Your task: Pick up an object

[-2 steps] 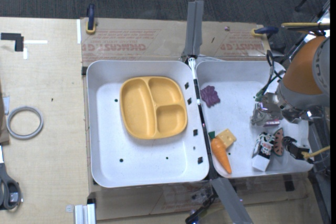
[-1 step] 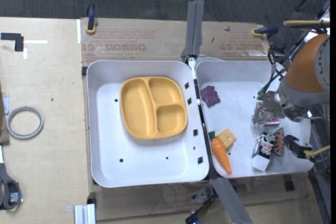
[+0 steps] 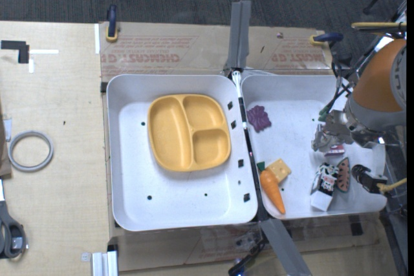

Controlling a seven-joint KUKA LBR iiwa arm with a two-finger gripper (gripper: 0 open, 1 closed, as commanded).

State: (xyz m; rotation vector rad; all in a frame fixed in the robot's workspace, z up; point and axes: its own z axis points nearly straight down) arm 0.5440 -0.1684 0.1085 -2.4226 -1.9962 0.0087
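Smooth white bins (image 3: 129,203), compartmented yellow plate (image 3: 189,132).

1. A yellow divided plate (image 3: 189,132) lies in the left bin (image 3: 123,158).
2. The right bin (image 3: 294,110) holds purple grapes (image 3: 258,117), a cheese wedge (image 3: 279,170) and a carrot (image 3: 272,192) beside it.
3. The gripper (image 3: 328,141) hangs low over the right bin's right side, above a black-and-white carton (image 3: 325,185).
4. A tape roll (image 3: 28,150) lies on the bench (image 3: 58,203).
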